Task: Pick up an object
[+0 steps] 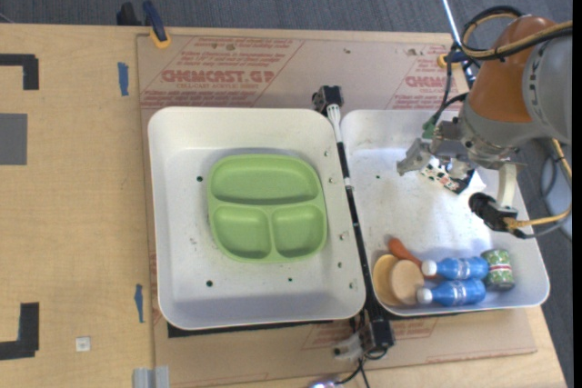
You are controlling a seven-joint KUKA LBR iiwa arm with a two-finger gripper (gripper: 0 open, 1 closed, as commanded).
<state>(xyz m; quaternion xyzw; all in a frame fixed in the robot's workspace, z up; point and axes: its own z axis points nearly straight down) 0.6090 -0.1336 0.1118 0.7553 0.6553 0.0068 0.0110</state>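
Blue bottles [459,280] are clustered at the right bin's [382,136] near edge, beyond which the hand [435,161] is poised, grip state untellable.

Two bins sit side by side on the bench [73,195]. The left bin [173,195] holds a divided tray [267,206] at its middle. In the right bin [400,195], two bottles [457,281] lie along the near wall, a wooden spoon [396,273] just left of them, and the gripper [436,161] hangs over the far part.
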